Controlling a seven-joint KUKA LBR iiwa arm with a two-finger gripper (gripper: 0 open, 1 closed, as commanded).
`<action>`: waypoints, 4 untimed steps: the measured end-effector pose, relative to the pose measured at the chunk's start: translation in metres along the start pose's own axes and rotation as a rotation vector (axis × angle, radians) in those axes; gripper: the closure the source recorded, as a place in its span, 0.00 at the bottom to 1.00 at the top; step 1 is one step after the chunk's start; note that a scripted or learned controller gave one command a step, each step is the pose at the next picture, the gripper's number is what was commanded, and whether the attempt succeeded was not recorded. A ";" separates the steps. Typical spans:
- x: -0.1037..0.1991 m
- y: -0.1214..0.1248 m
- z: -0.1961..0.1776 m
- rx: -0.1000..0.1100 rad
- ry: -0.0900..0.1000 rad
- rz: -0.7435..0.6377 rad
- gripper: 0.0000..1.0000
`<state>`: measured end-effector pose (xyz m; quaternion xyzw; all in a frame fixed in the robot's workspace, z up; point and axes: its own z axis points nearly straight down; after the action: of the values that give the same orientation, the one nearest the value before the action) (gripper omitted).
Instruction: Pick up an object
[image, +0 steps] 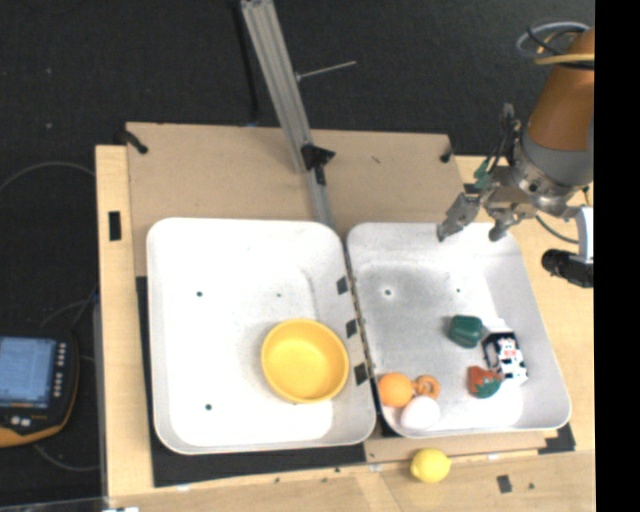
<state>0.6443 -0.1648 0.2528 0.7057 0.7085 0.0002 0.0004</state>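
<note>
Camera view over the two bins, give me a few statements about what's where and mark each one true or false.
1. The yellow bowl sits in the left bin. True.
2. The gripper holds the green block. False: it is open, above the right bin's far edge, with nothing between its fingers.
3. The yellow lemon lies outside both bins. True.
4. The orange ball is in the left bin. False: it is in the right bin.

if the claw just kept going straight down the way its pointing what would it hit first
Most likely the bare white floor of the right bin, near its far edge. The claw hangs open there with nothing under it; the green block lies well nearer the camera. Depth is hard to judge from this slanted view.
</note>
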 end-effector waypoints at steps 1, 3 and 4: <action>0.000 0.000 0.000 0.000 -0.001 0.000 0.00; -0.010 0.009 0.100 0.005 -0.003 0.005 0.00; -0.012 0.008 0.152 0.004 -0.004 0.006 0.00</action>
<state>0.6526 -0.1768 0.1006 0.7079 0.7063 -0.0024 0.0004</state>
